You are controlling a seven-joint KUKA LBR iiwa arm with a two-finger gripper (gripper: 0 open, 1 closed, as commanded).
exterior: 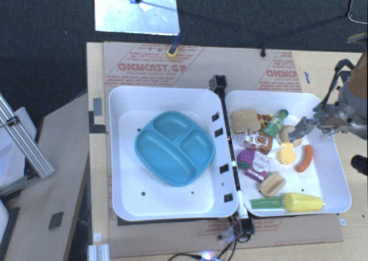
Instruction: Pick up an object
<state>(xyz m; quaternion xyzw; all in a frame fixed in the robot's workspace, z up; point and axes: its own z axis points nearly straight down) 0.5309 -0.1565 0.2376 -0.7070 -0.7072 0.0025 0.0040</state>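
Note:
The right bin holds several toy foods: a tan bread slice, a green bottle, a red and white carton, a purple piece, a yellow wedge, an orange-red sausage, a bun, a green stick and a yellow piece. My gripper reaches in from the right and hangs low over the bin's upper middle, just above the yellow wedge and beside a tan piece. I see nothing held in it.
The left bin holds a blue divided plate. A black divider with clips runs between the bins. A silver sheet lies beyond the bench, and a metal frame stands at the left.

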